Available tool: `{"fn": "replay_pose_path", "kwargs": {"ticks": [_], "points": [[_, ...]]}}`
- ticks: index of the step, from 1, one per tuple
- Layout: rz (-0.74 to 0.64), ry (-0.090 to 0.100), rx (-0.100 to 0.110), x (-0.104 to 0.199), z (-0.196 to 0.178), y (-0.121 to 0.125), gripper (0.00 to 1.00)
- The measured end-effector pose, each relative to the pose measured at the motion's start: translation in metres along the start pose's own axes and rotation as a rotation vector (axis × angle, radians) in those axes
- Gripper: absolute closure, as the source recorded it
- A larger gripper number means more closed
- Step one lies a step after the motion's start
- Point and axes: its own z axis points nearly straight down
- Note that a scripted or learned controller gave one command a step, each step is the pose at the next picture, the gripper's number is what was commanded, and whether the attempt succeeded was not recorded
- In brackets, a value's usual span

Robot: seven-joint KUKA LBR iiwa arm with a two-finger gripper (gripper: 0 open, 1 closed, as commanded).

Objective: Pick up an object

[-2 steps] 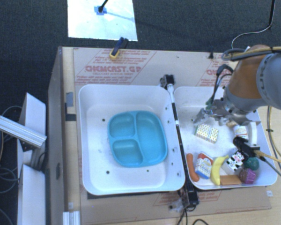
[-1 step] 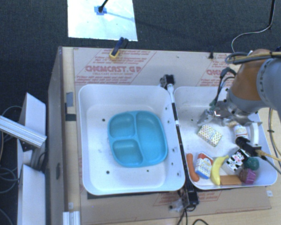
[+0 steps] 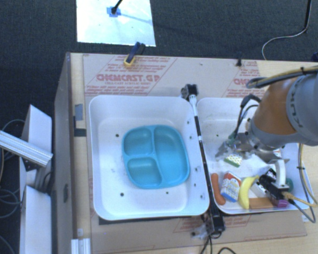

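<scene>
Seemingly, in the camera view, the gripper (image 3: 229,148) is lowered into the right bin (image 3: 214,115) at centre right, just above a small green-and-white block (image 3: 233,160); whether anything is gripped cannot be told. A banana (image 3: 246,191) lies lower right, long axis near upright.

Two white bins sit side by side on the tan worktop (image 3: 148,70), which bears red lettering; the left bin (image 3: 103,142) holds a light blue sectioned plate (image 3: 155,156). In the right bin (image 3: 217,115) lie a yellow banana (image 3: 246,191), a red-orange sausage (image 3: 216,188), a white carton with red and blue print (image 3: 230,187), and a small green-and-white patterned block (image 3: 233,160). The arm (image 3: 302,110) is grey with an orange band (image 3: 273,107), above dark carpet (image 3: 32,36) carrying a pale square sheet (image 3: 114,15).
</scene>
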Motion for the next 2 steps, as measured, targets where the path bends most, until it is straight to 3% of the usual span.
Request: {"fn": "replay_pose_path", "kwargs": {"ticks": [1, 2], "points": [[0.000, 0.000, -0.002, 0.000, -0.011, 0.001, 1.00], [-0.003, 0.000, -0.005, 0.043, -0.102, 0.058, 1.00]]}}
